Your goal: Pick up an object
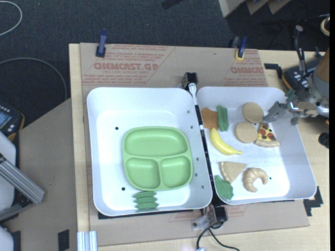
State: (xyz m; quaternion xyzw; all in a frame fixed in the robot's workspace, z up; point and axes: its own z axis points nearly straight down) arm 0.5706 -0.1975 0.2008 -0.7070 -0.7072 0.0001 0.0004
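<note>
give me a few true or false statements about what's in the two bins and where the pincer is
1. The green divided plate lies in the left bin. True.
2. The banana lies on the green plate. False: it lies in the right bin, near the wall between the bins.
3. The pincer is over the right bin, near the pizza slice. True.
4. The croissant is held between the pincer's fingers. False: it lies on the bin floor toward the front, apart from the pincer.
5. All the food pieces are in the right bin. False: a green ridged piece lies in the left bin, in front of the plate.
</note>
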